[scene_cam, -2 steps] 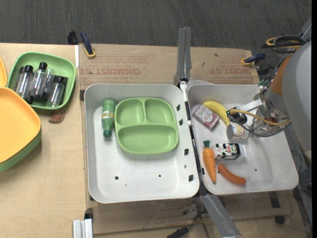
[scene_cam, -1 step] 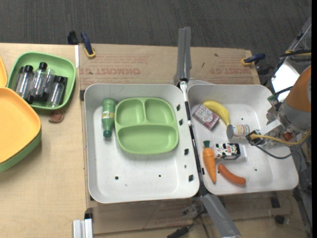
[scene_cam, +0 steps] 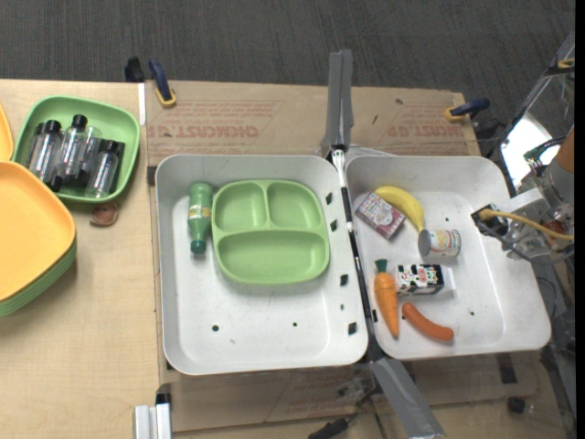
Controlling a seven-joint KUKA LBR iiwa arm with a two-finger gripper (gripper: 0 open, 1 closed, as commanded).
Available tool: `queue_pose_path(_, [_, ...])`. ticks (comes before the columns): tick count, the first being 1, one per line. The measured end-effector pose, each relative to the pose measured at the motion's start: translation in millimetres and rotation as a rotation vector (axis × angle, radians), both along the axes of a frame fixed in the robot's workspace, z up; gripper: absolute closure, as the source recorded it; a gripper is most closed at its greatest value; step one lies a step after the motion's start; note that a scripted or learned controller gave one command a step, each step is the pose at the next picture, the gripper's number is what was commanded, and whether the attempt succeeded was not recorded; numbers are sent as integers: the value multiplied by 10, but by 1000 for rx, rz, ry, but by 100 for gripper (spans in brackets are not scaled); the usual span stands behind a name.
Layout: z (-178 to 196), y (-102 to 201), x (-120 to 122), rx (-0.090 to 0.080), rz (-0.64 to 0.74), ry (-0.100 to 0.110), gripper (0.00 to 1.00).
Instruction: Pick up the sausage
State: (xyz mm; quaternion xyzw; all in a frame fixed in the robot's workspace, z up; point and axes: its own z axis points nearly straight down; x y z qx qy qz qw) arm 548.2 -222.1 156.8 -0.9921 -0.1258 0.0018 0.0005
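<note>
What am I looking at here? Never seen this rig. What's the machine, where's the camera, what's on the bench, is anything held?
There is one camera, fixed above the bench and looking down at a slant. A robot arm reaches in from the right. Its gripper is over the right edge of the right bin.

That bin holds the sausage, which is the thing to pick up, a carrot, a carton, a can, a banana and a pink packet.

The left bin holds a green plate and a green bottle.

The sausage lies loose on the bin floor, well away from the gripper, so it is not held.
</note>
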Motion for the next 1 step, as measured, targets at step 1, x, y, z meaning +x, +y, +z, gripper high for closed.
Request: queue_pose_path(1, [-662, 117, 617, 0, -49, 1, 100])
